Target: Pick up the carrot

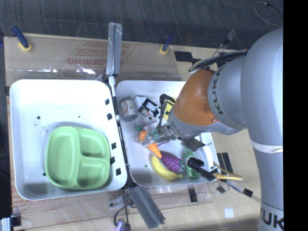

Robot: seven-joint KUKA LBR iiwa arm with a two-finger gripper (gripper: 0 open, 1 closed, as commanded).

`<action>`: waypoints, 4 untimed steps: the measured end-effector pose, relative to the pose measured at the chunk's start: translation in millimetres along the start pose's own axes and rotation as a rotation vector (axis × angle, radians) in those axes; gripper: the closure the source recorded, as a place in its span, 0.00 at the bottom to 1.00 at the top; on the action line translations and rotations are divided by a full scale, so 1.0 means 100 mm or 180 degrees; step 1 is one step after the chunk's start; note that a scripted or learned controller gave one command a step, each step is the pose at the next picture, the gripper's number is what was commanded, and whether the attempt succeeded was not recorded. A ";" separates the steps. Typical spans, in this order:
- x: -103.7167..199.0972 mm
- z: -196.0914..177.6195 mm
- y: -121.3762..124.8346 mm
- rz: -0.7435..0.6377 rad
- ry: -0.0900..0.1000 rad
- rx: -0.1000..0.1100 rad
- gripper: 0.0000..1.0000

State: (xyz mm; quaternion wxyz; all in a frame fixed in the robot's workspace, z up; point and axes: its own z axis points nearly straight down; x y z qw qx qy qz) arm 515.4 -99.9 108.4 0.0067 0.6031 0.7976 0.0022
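Carrot lies just beside the gripper in the right bin

Two shallow white bins with smooth walls sit side by side: the left bin (pixel 19 129) carries one glossy green plate (pixel 77 157) moulded into three compartments, and the right bin (pixel 139 177) carries a clutter of small items. One carrot (pixel 154 149), a short orange cone, lies near the middle of that clutter. At its near right rest one curved yellow banana (pixel 163 170) and one knobbly purple grape bunch (pixel 171 161), touching each other. One dull metal can (pixel 128 109) stands toward the far left. The gripper (pixel 161 134) hangs just above the carrot; whether it is spread or closed cannot be told.
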 end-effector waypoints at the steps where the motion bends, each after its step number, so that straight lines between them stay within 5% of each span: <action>1: -0.14 0.10 0.32 -0.0087 0.0018 0.0010 1.00; 2: -0.84 -0.24 0.27 -0.0219 0.0027 0.0040 1.00; 3: -0.79 -1.00 0.63 0.0160 0.0024 0.0040 1.00; 4: -0.78 -1.10 0.64 0.0140 0.0022 0.0043 1.00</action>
